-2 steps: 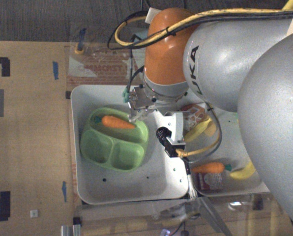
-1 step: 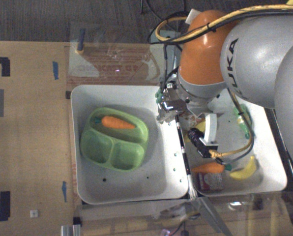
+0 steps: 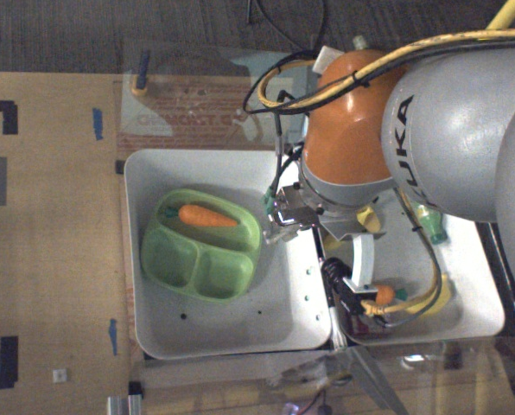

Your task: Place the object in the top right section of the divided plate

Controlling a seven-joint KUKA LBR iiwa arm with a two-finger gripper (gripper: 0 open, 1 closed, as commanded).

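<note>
One claw (image 3: 279,223) hangs just right of the green divided plate (image 3: 203,271), over the left bin's (image 3: 240,331) right side; you cannot tell how it's set. Open white floor lies below and beside the plate. Your carrot (image 3: 209,217), orange and tapered, lies across the plate's upper section.

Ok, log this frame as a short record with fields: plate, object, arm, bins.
plate: green divided plate, three sections, in the left white bin
object: orange carrot lying in the plate's long upper section
arm: grey KUKA arm with orange band, above the divide between the bins
gripper: gripper beside the plate's right rim
right bin: right white bin holds a small orange item
</note>
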